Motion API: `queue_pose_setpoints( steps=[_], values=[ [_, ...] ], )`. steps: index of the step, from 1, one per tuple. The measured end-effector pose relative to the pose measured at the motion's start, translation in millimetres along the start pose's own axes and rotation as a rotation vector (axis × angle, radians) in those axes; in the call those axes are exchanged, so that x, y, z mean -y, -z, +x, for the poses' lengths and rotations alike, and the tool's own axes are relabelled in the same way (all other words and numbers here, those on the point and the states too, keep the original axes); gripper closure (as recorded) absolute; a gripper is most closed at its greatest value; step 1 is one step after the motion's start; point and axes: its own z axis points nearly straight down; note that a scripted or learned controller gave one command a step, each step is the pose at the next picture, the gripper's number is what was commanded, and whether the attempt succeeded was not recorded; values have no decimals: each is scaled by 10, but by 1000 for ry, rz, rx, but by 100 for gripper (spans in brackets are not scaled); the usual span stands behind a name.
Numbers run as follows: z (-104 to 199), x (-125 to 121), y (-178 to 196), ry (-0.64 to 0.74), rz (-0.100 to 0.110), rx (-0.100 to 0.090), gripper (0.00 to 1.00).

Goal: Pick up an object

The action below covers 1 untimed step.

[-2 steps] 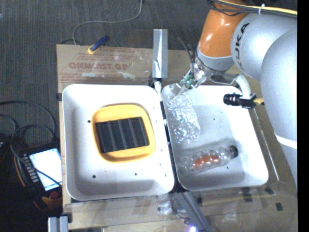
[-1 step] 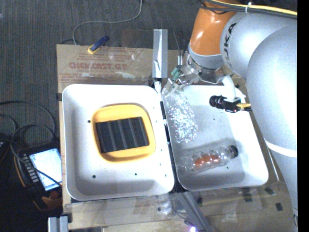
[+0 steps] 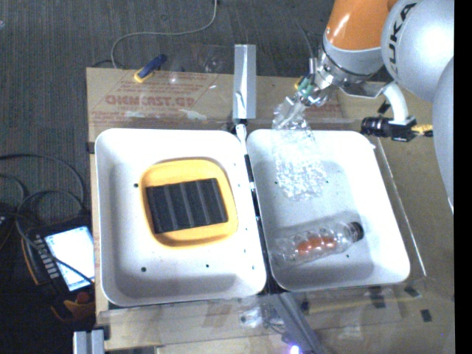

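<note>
Two bins: gripper [image 3: 308, 94], finger state indiscernible, lifts a clear crinkled bag [image 3: 295, 150] over the right bin [image 3: 383, 198]; slick film could slip free.

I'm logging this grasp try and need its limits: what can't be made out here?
- Gripper: fingers small and blurred against clear plastic wrap; open or shut unclear.
- Wrap: see-through, its edges blend into the right bin.
- Bottle: clear, its orange contents unidentifiable.
- Arm: cut off by the top and right edges.

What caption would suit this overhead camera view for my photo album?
Robot claw lifts crinkly clear plastic above the right bin; a bottle lies below, a yellow tray sits left.
</note>
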Motion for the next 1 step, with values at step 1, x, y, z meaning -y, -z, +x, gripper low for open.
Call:
queue_pose_setpoints(
  steps=[1],
  values=[
    [181, 98, -830, 103, 1, -4, 100]
  ],
)
